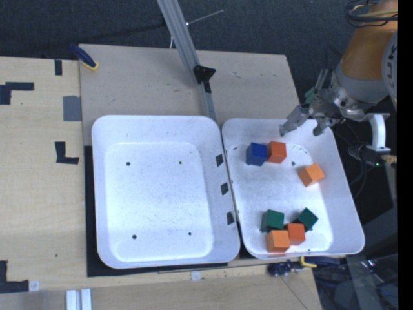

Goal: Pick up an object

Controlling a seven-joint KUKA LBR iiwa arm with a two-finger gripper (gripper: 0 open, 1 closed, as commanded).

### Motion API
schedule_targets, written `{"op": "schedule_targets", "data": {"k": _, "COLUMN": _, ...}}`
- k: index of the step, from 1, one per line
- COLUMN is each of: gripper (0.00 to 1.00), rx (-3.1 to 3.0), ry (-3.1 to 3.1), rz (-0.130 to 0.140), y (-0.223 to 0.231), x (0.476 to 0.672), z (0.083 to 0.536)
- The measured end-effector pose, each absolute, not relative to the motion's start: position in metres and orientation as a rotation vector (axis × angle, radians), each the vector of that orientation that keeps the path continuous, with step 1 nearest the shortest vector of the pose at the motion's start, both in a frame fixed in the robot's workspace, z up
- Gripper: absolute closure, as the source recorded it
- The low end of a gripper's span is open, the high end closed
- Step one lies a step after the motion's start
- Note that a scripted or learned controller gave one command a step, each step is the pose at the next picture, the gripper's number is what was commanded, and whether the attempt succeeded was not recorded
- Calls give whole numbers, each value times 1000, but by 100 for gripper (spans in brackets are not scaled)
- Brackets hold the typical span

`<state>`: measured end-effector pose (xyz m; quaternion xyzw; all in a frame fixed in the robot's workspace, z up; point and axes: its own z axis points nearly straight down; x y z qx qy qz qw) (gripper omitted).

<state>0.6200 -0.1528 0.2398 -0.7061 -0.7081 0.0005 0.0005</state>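
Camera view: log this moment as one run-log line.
gripper: open, nothing held, above right bin top edge | nearest: orange cube touching blue cube | pick: not done

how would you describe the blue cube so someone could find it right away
Look in the right-hand white bin, at its far end near the tool. Two cubes sit touching there: the blue cube is the left one, beside an orange cube, and it is the sole blue block.

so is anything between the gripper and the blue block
Nothing visible. The open gripper hovers over the right bin's top edge, and the blue block lies lower left of it, touching an orange block on its right side.
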Motion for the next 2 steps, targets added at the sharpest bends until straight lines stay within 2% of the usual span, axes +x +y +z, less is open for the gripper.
{"op": "schedule_targets", "data": {"k": 1, "gripper": 0, "rx": -2218, "ry": -2224, "rz": 2, "y": -153, "x": 620, "z": 240}}
{"op": "schedule_targets", "data": {"k": 2, "gripper": 0, "rx": -2215, "ry": -2222, "rz": 8, "y": -152, "x": 629, "z": 185}}
